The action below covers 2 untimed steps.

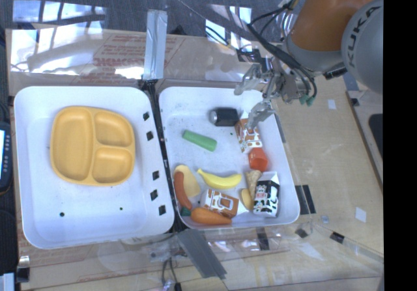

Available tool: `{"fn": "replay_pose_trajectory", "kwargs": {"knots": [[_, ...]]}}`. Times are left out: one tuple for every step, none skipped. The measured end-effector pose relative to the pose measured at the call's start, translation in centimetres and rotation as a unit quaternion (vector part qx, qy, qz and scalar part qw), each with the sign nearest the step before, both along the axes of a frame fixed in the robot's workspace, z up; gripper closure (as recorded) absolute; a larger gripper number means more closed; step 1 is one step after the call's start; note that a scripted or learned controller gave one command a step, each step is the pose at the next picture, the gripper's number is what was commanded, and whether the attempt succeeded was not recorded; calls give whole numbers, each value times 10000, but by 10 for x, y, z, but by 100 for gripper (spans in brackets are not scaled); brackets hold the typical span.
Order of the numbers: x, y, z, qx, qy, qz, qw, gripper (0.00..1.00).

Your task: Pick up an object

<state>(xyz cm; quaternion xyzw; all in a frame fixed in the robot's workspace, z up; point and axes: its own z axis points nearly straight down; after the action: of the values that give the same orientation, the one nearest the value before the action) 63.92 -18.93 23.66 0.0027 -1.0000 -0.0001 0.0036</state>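
Your gripper (257,97) hangs open and empty at the right bin's (171,146) upper right, near the black block (225,116) and carton (247,135). Watch it: these sit crowded against the wall, so a finger may clip the rim.

the arm (352,16) is cut off by the top and right edges. the gripper (255,97) is tangled in cables, so its finger gap is unclear. the toys in the right bin (171,153) overlap: the carton (221,202) covers part of the carrot (210,217). labels are too small to read.
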Motion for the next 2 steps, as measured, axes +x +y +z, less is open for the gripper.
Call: {"fn": "replay_pose_trajectory", "kwargs": {"knots": [[-14, -19, -136, 8, 8, -485, 9988, 0], [-37, -9, -148, 4, -10, -697, 9976, 0]]}}
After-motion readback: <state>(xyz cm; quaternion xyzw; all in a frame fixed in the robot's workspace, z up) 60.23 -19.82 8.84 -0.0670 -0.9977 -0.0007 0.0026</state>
